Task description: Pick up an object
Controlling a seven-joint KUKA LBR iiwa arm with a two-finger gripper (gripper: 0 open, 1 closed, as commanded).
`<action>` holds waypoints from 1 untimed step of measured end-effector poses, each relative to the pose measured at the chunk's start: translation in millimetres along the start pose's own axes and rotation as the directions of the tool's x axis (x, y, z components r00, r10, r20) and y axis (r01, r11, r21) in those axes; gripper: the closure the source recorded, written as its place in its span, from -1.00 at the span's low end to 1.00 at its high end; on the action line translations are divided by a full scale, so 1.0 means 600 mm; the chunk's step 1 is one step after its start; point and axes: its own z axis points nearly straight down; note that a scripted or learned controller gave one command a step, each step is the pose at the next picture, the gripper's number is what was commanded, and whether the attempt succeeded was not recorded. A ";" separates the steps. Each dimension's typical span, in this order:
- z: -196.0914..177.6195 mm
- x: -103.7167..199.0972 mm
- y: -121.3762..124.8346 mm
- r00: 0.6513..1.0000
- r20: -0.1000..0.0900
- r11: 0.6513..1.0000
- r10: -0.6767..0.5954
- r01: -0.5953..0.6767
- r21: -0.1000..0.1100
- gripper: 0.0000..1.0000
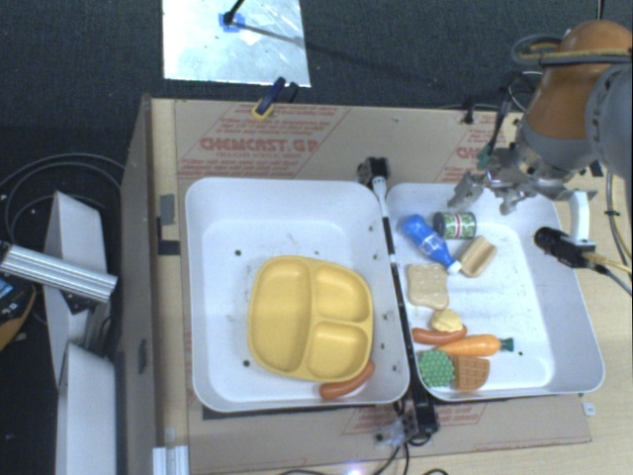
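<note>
In the right-hand white bin [564, 359], near its far edge, a small green can [456, 226] lies on its side. Just above and slightly right of it hang the jaws [485, 192] of the gripper, their metal tips spread on either side of empty air, with nothing between them. The can sits just below the left tip; whether they touch cannot be told.

A blue bottle [427, 238] lies tilted against the can's left end. A tan block [478, 256] rests just below the can. Nearer the camera are a slice of toast [427, 285], a small yellow piece [447, 321], a sausage [427, 335], a carrot [473, 344], a green round piece [435, 367] and a waffle [472, 373], packed close along the bin's left and front sides.

The arm [574, 77] enters from the upper right, its orange band above the grey wrist, leaning down and left toward the bin's far edge.

The right half of this bin's floor is bare. The left bin [213, 226] holds a yellow divided plate [309, 317] with a second sausage [346, 383] at its front rim. Both bins sit on a cardboard sheet [326, 137] on the worktop.
</note>
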 end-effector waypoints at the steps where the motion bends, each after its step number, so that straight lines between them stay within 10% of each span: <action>1: 0.171 -0.020 0.013 1.000 0.001 1.000 0.002 -0.002 -0.001 -1.00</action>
